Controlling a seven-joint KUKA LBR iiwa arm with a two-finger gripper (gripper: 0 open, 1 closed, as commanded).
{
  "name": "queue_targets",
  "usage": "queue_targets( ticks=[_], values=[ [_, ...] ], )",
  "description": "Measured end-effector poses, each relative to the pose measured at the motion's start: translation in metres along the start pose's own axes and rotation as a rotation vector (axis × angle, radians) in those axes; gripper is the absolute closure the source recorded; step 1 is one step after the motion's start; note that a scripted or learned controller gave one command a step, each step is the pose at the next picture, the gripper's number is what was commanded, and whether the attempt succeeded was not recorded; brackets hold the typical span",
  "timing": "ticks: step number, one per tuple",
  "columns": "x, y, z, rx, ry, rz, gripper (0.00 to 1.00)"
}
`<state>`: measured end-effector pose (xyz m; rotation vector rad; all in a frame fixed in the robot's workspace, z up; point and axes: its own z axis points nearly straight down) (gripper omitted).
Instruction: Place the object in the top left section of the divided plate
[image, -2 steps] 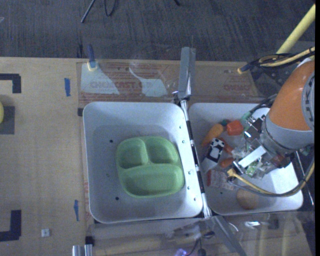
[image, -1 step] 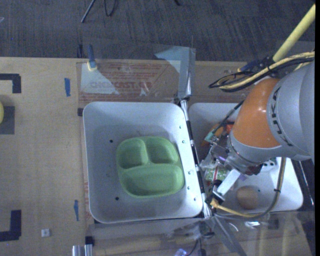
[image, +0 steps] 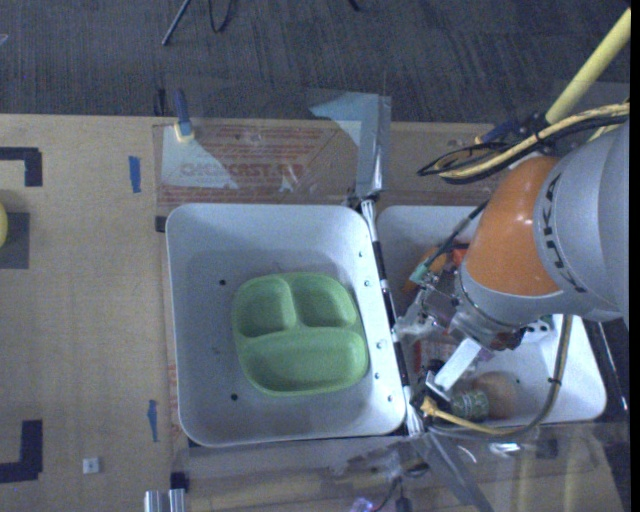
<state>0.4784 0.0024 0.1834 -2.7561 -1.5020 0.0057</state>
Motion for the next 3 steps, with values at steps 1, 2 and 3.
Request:
queue_targets(
  ticks=[1,2,3],
  values=[
    [0.044,0.020,-0.180,-0.003,0.001,0.116,0.00],
    [0.046,0.019,-0.188,-0.002,-0.002,0.110,1.00],
    [0.067,-0.044,-0.081,0.000,-0.001,-0.076,1.00]
  ],
)
